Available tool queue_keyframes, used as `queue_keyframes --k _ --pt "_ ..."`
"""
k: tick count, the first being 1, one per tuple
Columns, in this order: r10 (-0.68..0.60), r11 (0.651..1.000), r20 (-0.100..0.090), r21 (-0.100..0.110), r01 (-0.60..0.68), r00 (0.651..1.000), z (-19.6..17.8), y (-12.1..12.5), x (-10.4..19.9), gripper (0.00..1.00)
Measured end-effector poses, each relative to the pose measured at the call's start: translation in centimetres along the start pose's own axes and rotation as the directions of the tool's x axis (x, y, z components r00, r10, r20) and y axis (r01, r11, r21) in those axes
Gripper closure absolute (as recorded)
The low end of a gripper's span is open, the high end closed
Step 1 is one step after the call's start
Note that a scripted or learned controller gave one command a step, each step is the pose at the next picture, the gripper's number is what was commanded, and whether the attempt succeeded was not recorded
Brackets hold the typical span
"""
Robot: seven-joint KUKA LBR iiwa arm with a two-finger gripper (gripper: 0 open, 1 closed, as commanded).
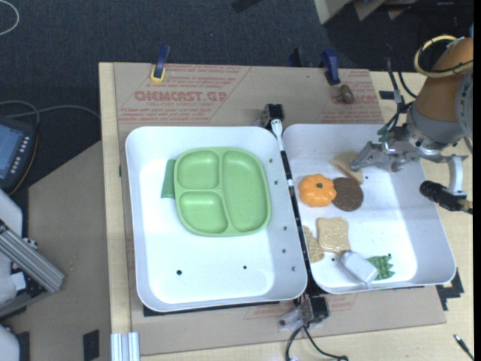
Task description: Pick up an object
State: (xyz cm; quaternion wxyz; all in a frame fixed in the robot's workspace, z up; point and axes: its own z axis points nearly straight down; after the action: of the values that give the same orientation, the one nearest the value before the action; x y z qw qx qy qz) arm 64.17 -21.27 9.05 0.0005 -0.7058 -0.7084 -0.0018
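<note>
**Gripper low over the right bin, toy food crowded just beside it**

The gripper (pixel 366 159) sits above the upper part of the right bin (pixel 428 235), its metal fingers pointing toward the bin divider, and from up here I cannot tell whether the jaws are wide or closed; nothing shows between them.

Taking the orange pumpkin (pixel 317 190) as our marker: a dark brown round patty (pixel 348 195) touches its right side. A tan wedge (pixel 346 165) lies just above the patty, close under the fingertips. Below the pumpkin rests a pale cracker slab (pixel 333 234), and further down a white-grey block (pixel 358 267) beside a green leafy piece (pixel 382 266). A second tan scrap (pixel 311 245) hugs the divider.

Left of the pumpkin, across the divider, the left bin (pixel 150 224) carries a green three-compartment plate (pixel 222 191).

Both bins stand on a brown board (pixel 120 96) printed in red "CHEMCAST" and smaller, unreadable lines. Blue clamps (pixel 328 65) grip its far edge. Dark carpet (pixel 75 21) lies beyond, with cables trailing at left.
</note>
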Motion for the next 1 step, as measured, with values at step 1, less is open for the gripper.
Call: queue_keyframes --k 1 --pt "-0.001 1.000 0.004 -0.010 0.001 1.000 -1.33 0.24 0.00 1.00"
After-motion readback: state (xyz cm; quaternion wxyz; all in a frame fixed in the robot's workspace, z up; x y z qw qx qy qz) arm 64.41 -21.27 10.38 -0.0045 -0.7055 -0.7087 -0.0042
